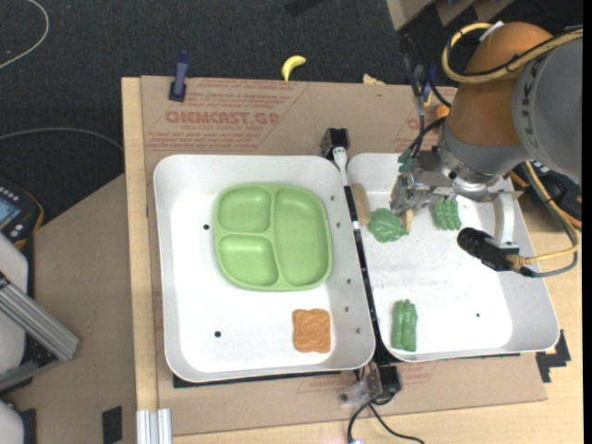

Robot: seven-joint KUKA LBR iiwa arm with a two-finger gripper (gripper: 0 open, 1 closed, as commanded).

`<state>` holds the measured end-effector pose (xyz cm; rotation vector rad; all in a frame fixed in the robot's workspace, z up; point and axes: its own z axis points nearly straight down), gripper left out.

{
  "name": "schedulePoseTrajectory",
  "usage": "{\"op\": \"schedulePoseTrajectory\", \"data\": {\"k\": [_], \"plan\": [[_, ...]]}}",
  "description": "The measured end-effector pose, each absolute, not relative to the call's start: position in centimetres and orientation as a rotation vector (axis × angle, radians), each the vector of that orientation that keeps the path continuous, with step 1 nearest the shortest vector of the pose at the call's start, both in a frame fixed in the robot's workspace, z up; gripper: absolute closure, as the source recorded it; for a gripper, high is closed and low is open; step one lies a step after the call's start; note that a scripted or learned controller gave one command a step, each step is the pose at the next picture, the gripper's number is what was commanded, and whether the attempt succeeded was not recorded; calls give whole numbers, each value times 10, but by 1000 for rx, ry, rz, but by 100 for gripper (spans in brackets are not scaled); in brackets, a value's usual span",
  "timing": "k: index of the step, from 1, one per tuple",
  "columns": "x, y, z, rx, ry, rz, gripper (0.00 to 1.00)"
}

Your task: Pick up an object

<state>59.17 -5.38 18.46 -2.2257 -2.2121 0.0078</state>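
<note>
While the grey arm with its orange band [495, 72] reaches in from the right, its jaws [408, 197] hang low over the far left part of the right shallow white bin [518, 326], just above and beside a rounded green leafy toy [387, 227] that lies near the divider between the bins. Whether the jaws are spread or closed cannot be told from this angle, and nothing is seen between them, so no grasp can be claimed. The leafy toy is judged the likeliest target, being the nearest piece. Two further candidates share that bin: a ridged green toy [448, 214] just right of the jaws, and an upright bunched green toy [404, 326] near the front wall, well apart from the arm. The left shallow white bin [180, 276] carries a pale green three-compartment plate [274, 236] and, near its front right corner, an orange waffle-patterned square [312, 330]. Both bins rest on a cardboard-covered bench [231, 114], which keeps loose pieces within reach. The target's closeness to the bin wall may crowd a finger.
</note>
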Motion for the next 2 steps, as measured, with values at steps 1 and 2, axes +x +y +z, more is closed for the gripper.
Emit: {"op": "schedulePoseTrajectory", "data": {"k": [1,2], "plan": [[568,-78,316,-2235,-2228,-14,100],[569,-12,287,-2211,-2225,2,100]]}}
